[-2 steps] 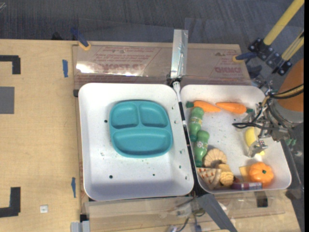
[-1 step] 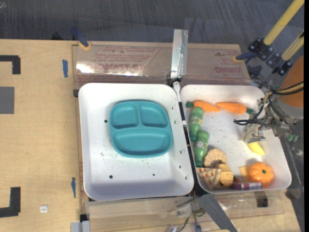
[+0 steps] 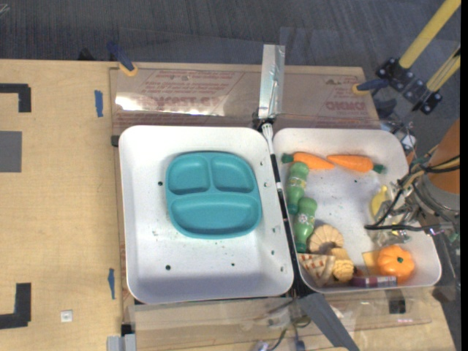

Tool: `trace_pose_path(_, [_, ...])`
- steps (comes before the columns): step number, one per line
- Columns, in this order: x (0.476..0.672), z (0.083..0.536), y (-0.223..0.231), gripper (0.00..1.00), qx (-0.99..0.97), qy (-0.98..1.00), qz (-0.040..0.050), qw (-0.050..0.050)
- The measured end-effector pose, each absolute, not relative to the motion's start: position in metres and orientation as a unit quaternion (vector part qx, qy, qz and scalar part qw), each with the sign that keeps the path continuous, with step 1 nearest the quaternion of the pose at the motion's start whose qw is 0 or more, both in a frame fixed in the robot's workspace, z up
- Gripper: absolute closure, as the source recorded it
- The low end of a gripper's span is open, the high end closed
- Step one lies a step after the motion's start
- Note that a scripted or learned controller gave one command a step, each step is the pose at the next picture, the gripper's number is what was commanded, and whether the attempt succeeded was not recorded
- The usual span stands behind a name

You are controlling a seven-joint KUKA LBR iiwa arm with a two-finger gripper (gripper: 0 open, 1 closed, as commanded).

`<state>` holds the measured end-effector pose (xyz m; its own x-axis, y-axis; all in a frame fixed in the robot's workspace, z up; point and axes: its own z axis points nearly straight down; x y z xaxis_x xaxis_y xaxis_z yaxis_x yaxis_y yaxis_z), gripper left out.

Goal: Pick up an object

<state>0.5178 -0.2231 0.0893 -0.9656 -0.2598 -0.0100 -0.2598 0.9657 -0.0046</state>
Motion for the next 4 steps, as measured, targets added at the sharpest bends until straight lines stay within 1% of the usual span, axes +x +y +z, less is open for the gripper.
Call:
trace_pose_path(1, [0.596, 0.089, -0.219, 1.00, -0.139, 0.990, -0.0016, 0.006])
trace_pose_path(2, [0.667, 0.088, -0.223, 1.00, -0.032, 0.999, 0.0010, -0.003])
trace_pose_path(3, [0.669, 0.089, -0.148, 1.00, -0.003, 1.000, 0.0010, 0.005])
trace_pose_path(4, [0.670, 0.295, -0.167, 1.00, -0.003, 1.000, -0.0024, 0.012])
